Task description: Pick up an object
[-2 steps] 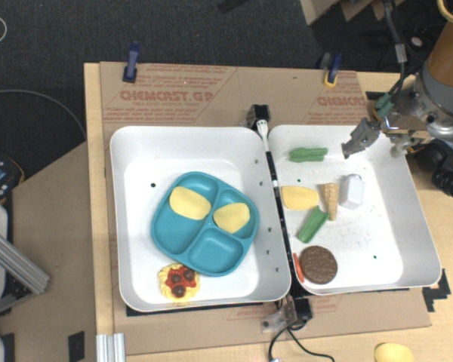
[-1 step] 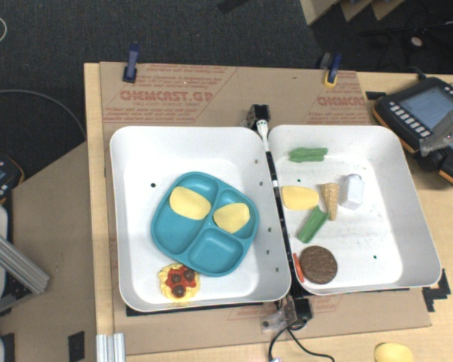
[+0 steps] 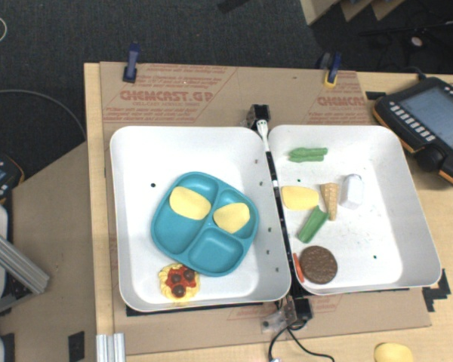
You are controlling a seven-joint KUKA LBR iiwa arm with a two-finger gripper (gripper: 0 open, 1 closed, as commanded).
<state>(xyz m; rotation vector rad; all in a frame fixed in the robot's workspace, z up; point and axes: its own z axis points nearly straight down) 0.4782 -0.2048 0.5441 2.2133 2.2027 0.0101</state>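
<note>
Left bin (image 3: 128,202): blue divided plate (image 3: 204,240) with two yellow pieces, pizza toy (image 3: 178,280) below it. Right bin (image 3: 392,202): green pod (image 3: 307,154), cone (image 3: 330,199), brown cookie (image 3: 318,264). Nothing lifted; the pick has not begun. Jaws' state cannot be told. Next: descend over one isolated object.

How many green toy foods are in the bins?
2. A flat green bean pod toy lies near the top of the right white bin; a green cucumber-like stick lies lower, above the brown round patty.
</note>
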